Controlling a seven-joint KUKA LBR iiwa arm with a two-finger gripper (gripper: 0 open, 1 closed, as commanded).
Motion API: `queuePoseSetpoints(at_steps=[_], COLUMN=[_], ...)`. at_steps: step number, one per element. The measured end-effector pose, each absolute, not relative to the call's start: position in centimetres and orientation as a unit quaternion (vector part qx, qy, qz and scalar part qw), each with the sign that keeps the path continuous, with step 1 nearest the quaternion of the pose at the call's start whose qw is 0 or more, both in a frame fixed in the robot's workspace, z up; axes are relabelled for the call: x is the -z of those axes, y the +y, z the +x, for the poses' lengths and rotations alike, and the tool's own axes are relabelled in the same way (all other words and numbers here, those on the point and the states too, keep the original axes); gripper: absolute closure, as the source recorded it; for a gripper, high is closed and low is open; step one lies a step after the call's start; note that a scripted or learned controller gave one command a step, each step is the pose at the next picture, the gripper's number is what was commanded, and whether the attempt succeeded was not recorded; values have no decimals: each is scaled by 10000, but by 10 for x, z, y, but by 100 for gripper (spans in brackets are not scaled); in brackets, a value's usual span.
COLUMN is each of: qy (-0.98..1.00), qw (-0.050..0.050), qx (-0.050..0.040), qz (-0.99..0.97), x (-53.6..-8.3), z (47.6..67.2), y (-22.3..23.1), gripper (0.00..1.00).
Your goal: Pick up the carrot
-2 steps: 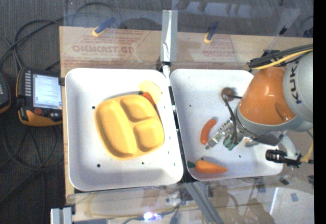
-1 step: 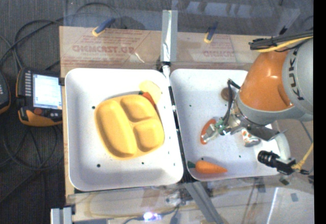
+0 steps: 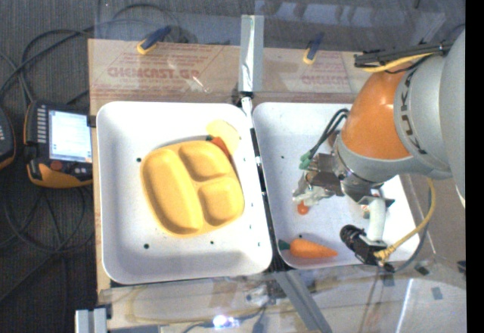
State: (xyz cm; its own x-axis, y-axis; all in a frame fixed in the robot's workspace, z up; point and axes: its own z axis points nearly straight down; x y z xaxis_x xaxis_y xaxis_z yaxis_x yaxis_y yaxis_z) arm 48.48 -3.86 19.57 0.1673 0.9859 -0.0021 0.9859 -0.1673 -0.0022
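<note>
The carrot (image 3: pixel 310 250) is orange with a small green top and lies flat along the near edge of the right bin (image 3: pixel 283 135), pointing right. My gripper (image 3: pixel 310 186) hangs over the middle of the same bin, a short way beyond the carrot and apart from it. The arm's grey and orange wrist (image 3: pixel 386 127) covers the bin's right side. Nothing of the carrot is between the gripper's parts.
A small red piece (image 3: pixel 302 208) lies just below the gripper. The left bin (image 3: pixel 121 248) holds a yellow divided tray (image 3: pixel 194 185), with a pale yellow round item (image 3: pixel 221 129) and a reddish item (image 3: pixel 220 144) at its far corner. A handheld controller (image 3: pixel 60 144) sits left of the bench.
</note>
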Motion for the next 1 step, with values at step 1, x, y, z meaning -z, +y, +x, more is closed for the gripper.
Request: queuePoseSetpoints(at_steps=[1], qy=[-4924], qw=[2], qx=[-32], qz=[-8704], x=[-182], z=[484], y=[-24], gripper=[100])
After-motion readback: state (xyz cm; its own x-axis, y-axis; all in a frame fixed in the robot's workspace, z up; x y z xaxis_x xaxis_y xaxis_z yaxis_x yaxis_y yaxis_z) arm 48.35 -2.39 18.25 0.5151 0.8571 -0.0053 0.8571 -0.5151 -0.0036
